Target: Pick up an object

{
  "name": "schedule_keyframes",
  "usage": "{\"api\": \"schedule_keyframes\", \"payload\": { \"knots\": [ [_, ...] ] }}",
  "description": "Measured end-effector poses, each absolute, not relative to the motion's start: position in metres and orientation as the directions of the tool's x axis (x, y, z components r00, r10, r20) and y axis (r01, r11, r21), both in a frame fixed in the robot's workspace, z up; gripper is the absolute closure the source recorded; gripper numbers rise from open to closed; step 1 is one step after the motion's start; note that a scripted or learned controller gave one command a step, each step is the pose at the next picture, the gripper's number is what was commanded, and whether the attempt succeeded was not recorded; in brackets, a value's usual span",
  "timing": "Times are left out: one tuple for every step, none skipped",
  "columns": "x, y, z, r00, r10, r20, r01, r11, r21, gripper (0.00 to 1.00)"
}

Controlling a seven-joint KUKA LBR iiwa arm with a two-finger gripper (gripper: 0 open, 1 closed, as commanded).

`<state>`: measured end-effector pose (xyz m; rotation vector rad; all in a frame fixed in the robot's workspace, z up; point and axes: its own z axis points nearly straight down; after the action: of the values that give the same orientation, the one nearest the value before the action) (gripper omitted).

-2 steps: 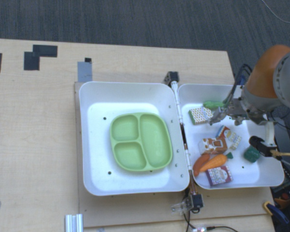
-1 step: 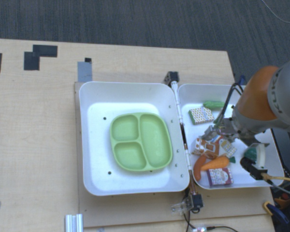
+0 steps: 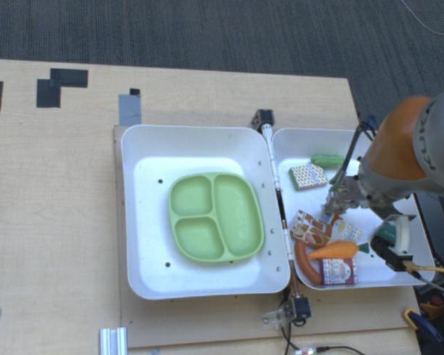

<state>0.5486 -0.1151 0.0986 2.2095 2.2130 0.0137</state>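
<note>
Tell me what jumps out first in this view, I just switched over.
The pale green divided plate sits alone in the left bin. The grey arm with its orange band reaches over the right bin, its claw low above a clutter of small items, among them a carrot and a red sausage near the front edge.

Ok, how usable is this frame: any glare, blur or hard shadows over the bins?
Camera view: lighting is even and soft, with mild glare washing out the left bin floor around the green plate; the gripper and the items crowded below it in the right bin look soft and low in detail; shadows are faint.
</note>
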Motion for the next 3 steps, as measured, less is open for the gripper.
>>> {"api": "schedule_keyframes", "payload": {
  "knots": [
    [0.548, -0.115, 0.098, -0.002, 1.000, -0.003, 1.000, 0.002, 0.015, 0.00],
    [0.491, -0.095, 0.087, -0.001, 1.000, -0.003, 1.000, 0.001, 0.011, 0.00],
    [0.494, -0.095, 0.098, -0.001, 1.000, -0.004, 1.000, 0.001, 0.018, 1.00]
  ]
}}
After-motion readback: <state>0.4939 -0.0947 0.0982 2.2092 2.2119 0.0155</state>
